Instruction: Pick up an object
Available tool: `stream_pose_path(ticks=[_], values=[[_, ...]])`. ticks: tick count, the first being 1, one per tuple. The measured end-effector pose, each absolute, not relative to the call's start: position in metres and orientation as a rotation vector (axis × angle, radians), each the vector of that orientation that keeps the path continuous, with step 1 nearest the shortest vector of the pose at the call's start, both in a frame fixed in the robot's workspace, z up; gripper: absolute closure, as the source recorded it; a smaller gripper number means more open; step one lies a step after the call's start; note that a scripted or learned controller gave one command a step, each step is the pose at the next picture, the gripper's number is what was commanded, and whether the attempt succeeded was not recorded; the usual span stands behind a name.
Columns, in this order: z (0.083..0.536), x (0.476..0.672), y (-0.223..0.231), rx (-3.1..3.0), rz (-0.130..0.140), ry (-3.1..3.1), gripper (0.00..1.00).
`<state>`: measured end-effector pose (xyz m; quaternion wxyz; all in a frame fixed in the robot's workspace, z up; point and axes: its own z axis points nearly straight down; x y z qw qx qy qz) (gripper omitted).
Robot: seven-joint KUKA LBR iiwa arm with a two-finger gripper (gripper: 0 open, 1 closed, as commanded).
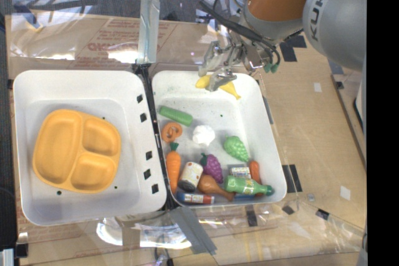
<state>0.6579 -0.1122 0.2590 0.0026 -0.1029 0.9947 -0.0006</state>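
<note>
My gripper (219, 76) hangs over the far end of the right bin (269, 134), just inside its back rim. A yellow banana-like toy (232, 91) lies there, its two ends showing on either side of the gripper, which covers its middle. Whether the toy is gripped or only lies under the gripper is hidden. Further forward in the same bin lie a green cucumber (176, 114), a white ball (203, 134), a knobbly green fruit (236, 147), a carrot (173, 165), purple grapes (213, 166) and a green bottle (248, 186).
The left bin (25, 96) holds a yellow divided plate (76, 151). Several small toys crowd the right bin's near end, among them a drumstick (212, 185) and a small can (191, 175). A grey divider strip (148, 28) stands behind the bins.
</note>
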Motion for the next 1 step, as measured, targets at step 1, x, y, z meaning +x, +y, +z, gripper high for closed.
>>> stream_pose_path(ticks=[1], values=[[0.2392,0.6566,-0.2116,-0.56,-0.005,3.088,1.0]])
